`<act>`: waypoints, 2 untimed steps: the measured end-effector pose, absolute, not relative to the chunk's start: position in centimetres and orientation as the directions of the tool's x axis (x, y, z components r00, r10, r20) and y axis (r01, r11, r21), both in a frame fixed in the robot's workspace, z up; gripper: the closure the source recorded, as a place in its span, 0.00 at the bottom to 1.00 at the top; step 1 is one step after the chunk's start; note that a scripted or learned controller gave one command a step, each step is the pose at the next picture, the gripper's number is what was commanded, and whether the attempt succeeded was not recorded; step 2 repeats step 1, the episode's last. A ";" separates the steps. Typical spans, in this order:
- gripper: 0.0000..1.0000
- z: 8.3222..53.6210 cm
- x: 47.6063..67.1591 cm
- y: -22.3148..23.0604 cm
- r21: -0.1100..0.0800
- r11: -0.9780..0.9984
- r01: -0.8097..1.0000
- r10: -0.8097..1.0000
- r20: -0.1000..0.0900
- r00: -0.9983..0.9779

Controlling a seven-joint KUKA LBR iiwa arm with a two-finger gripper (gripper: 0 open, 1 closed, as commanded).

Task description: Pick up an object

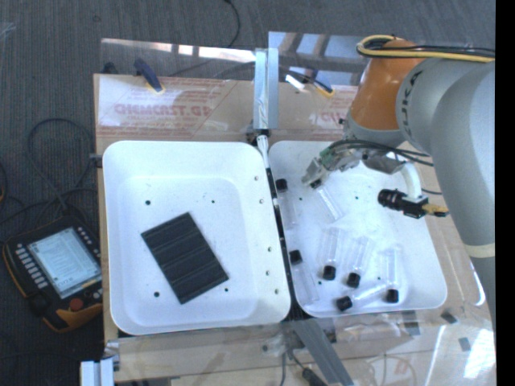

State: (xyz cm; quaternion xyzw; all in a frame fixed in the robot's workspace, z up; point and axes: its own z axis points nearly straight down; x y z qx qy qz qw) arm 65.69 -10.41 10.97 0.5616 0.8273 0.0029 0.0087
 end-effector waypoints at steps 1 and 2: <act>1.00 18.4 66.9 -3.7 0.000 0.255 0.967 0.967 -0.001 -0.255; 1.00 18.4 66.9 -3.7 0.000 0.255 0.967 0.967 -0.001 -0.255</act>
